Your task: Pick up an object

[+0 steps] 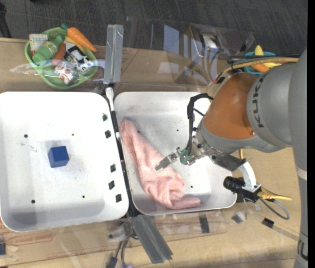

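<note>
Lying seemingly just under the hand point(171, 159): pink cloth point(153, 169).

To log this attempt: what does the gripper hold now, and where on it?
Nothing visibly: the gripper sits just above the pink cloth, without cloth between it.

Only readable text: "KUKA" lettering, partly visible, on the grey arm housing point(275, 108) at the right of the frame. Printed packaging in the green bowl point(62, 60), upper left, is too small to read. No other labels or numbers legible.
</note>
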`<act>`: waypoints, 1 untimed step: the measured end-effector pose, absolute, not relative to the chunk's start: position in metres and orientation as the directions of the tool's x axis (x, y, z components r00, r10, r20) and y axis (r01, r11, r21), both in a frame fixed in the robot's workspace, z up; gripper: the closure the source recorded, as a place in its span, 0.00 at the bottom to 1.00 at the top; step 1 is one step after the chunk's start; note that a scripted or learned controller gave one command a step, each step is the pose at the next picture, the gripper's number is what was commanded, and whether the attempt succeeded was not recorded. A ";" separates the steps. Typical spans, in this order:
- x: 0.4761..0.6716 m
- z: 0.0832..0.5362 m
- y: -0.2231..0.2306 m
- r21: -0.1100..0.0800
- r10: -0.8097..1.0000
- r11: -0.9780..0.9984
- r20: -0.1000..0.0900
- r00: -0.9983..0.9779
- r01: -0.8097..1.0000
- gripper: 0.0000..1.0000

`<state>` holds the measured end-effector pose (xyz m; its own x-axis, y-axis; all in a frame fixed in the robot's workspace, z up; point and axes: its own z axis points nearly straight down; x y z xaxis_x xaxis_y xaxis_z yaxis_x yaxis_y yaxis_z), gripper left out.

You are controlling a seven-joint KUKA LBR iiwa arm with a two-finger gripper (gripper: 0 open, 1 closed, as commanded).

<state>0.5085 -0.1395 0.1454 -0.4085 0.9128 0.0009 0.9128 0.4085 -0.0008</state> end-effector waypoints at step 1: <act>0.479 0.092 -0.175 0.000 0.876 0.483 0.002 -0.483 0.876 0.00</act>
